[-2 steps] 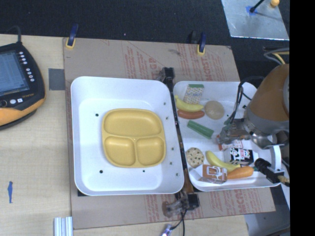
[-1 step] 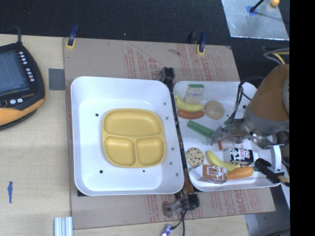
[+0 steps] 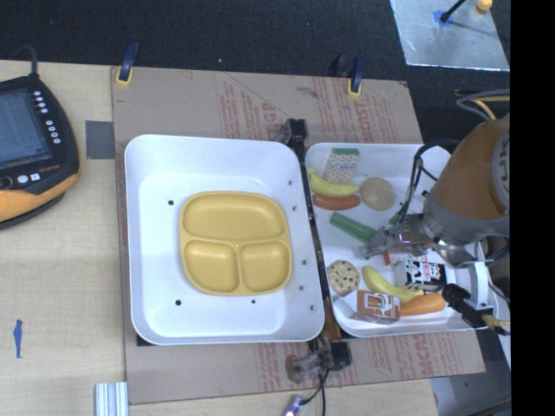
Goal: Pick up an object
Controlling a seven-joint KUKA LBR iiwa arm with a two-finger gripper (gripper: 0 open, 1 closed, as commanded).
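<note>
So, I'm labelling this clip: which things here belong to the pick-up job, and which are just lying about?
Job:
- gripper, down in the right bin
- its toys: two bananas, hot dog, green piece, cookie, carrot

Lying about:
- yellow divided tray in the left bin
- teach pendant

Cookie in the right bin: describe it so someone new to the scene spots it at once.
Start at the right-hand shallow white bin, the one crowded with toy food. Go to its left wall, toward the near end: the round tan chocolate-chip cookie lies flat there, just left of a yellow banana. It is the only flat disc speckled with dark dots.
</note>
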